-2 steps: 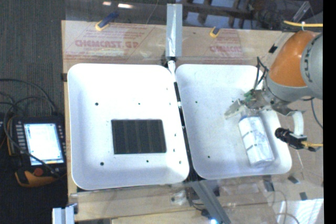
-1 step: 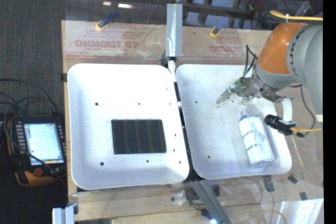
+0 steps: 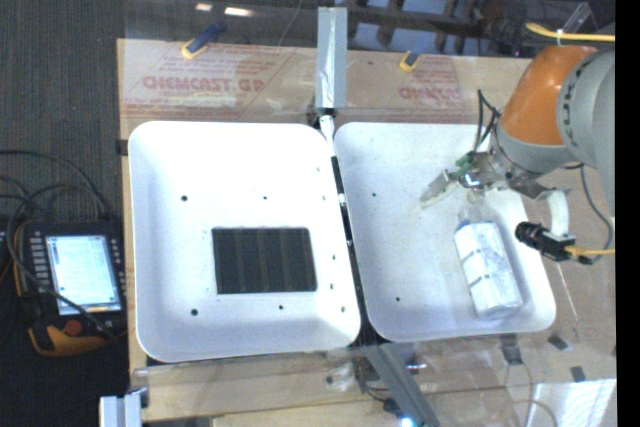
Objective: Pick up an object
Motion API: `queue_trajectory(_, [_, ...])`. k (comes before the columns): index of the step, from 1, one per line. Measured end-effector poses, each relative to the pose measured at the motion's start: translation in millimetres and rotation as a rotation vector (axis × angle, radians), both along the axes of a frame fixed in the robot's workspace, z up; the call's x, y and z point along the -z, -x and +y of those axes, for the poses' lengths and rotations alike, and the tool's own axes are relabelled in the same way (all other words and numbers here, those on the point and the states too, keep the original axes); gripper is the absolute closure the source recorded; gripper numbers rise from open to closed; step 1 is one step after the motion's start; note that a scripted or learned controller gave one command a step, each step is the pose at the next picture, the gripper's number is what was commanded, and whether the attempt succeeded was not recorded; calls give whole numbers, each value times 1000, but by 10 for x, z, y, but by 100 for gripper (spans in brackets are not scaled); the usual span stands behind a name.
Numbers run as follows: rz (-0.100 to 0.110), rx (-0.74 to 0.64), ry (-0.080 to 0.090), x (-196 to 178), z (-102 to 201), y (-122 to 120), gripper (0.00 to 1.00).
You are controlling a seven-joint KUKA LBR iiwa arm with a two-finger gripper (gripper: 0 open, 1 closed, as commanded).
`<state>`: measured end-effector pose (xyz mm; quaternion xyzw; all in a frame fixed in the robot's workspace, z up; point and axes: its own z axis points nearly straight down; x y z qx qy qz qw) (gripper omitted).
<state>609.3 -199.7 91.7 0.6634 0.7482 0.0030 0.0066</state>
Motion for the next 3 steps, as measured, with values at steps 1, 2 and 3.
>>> queue_trajectory(1, [-6,-2,0,-119,14,-23,100])
queue_trajectory(2, [2,-113,3,-10,-232,-297,100])
queue_trajectory(3, [3,-118,-5,0,-177,-306,0])
